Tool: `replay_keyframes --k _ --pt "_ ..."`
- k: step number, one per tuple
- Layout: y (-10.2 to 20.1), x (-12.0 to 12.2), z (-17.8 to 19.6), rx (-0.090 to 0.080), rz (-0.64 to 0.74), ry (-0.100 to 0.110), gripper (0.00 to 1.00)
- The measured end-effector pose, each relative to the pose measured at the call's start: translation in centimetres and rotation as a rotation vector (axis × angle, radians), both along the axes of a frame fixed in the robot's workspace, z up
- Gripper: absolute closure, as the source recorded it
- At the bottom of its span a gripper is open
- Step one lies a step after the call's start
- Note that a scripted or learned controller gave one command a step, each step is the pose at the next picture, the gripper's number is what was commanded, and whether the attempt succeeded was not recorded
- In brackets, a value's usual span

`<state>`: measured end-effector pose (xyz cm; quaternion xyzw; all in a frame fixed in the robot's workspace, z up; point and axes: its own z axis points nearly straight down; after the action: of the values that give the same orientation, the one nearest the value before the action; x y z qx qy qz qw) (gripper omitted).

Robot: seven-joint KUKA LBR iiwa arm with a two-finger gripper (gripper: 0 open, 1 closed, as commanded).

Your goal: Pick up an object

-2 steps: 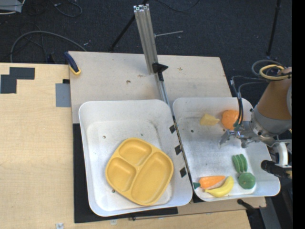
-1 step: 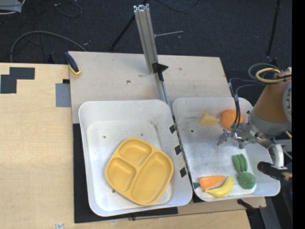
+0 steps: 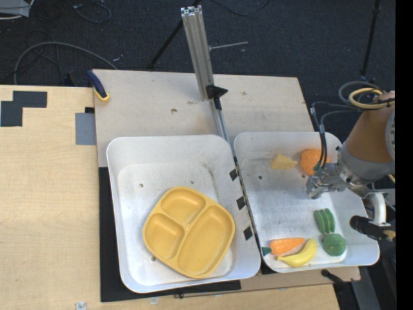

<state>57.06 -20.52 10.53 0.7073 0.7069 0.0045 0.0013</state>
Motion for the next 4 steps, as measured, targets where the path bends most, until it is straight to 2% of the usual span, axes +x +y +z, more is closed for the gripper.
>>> replay_keyframes --k 1,2,3,4 --pt "-0.5 -0.9 5.3 -0.005 -0.004 0.008 1.00" --pt "-0.1 -0.7 11.5 -0.006 0.002 0.005 1.00" --pt "-0.2 -0.7 14.8 -0.005 0.002 0.006 1.00" --pt "4.9 -1.1 15.2 -0.002 0.006 0.011 1.00"
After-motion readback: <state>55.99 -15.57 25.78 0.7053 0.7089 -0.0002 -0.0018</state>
